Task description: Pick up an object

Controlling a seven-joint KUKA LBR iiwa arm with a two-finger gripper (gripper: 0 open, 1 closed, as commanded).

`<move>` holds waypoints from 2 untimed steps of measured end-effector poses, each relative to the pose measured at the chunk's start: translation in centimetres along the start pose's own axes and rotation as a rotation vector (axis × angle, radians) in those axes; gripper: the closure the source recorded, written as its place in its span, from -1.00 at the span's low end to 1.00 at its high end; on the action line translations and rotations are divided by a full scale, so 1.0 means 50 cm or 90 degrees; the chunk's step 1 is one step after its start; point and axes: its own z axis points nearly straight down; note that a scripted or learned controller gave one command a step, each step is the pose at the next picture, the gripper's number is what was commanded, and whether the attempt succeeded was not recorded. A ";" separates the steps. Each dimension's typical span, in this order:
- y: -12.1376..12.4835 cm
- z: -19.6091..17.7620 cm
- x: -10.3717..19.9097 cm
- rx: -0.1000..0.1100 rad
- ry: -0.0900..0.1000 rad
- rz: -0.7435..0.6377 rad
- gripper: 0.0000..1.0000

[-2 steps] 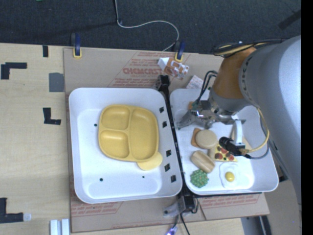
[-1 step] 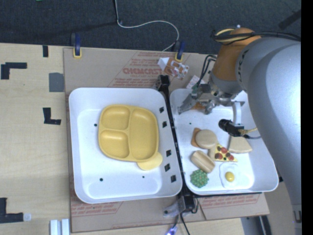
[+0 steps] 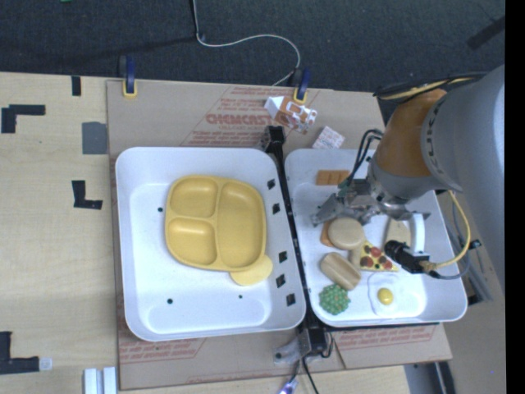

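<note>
On the near side of the worktop (image 3: 49,302), two white bins stand side by side on a cardboard sheet. The right bin (image 3: 439,306) holds play food: nearest the camera a green broccoli piece (image 3: 334,299) and a fried egg (image 3: 385,295), the egg to the right of the broccoli; just behind them a tan bread roll (image 3: 340,269) and a pizza slice (image 3: 376,258); then a round bun (image 3: 344,234), and at the far end a flat orange cracker (image 3: 332,177). The left bin (image 3: 135,302) holds a yellow divided plate (image 3: 215,222) with a small yellow disc (image 3: 251,270) touching its near right edge. The arm (image 3: 443,138) reaches in from the right over the right bin, and the pincer (image 3: 349,208) sits directly above the round bun, its dark fingers spread wide on either side, nothing visibly gripped between them. Behind the bins, small packets (image 3: 291,113) lie on the cardboard.
</note>
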 end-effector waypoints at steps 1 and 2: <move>-0.019 0.000 0.030 -0.002 0.000 -0.002 -1.00; -0.035 0.000 0.022 -0.003 0.000 -0.002 -1.00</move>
